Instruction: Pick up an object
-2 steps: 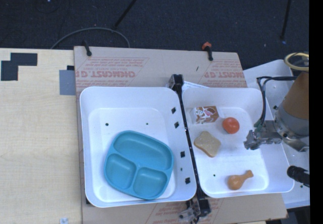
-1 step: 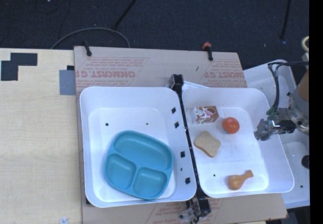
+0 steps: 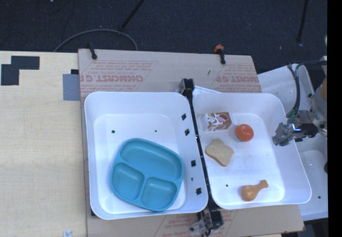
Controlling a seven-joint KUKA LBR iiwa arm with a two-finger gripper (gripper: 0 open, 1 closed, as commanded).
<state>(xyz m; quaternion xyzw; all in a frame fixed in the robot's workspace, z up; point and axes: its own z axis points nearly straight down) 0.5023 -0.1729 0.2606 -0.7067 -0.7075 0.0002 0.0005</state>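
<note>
2 shallow white bins sit side by side on the bench, joined along a dark divider with clips. The left bin (image 3: 101, 118) holds 1 blue compartment plate (image 3: 147, 173), lying flat toward the front of the bin and turned at a slight angle; it has 3 sections.

The right bin (image 3: 291, 177) holds 4 small items, all apart from one another. A brown-and-white packet (image 3: 217, 120) lies near the back left of that bin, close to the divider. Just to its right is a red-orange ball like a tomato (image 3: 245, 132). In front of the packet rests a slice of toy bread (image 3: 220, 152), tan with a pale face. Toward the front right lies a toy chicken drumstick (image 3: 253, 190), orange-brown, with its narrow end pointing right and up.

The gripper (image 3: 283, 135) hangs at the right rim of the right bin, at about the level of the tomato and well to its right. Nothing is seen between its fingers, and whether they are apart or together cannot be told at this size. Cables run up from the wrist.
</note>
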